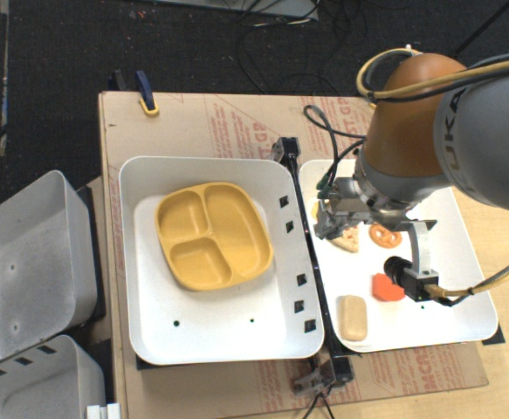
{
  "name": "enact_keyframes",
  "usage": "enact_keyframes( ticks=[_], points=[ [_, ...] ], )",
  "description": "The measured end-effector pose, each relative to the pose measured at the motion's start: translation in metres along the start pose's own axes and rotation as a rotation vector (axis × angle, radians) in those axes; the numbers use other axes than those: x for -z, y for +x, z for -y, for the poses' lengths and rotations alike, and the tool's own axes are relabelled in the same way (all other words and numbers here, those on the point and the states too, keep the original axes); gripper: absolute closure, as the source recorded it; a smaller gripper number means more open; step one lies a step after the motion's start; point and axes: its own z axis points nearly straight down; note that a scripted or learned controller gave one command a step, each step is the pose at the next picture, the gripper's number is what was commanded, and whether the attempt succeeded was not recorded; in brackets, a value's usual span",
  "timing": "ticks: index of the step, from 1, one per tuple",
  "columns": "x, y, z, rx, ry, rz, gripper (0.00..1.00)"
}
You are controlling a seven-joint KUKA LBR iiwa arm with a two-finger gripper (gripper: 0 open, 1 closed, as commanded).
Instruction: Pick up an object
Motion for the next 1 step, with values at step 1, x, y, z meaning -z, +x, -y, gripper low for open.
enact_keyframes(
  ticks=[1],
  points=[
    [-0.0091,0.0487,0.0053,-0.001,0.003,0.001,1.00]
  ],
)
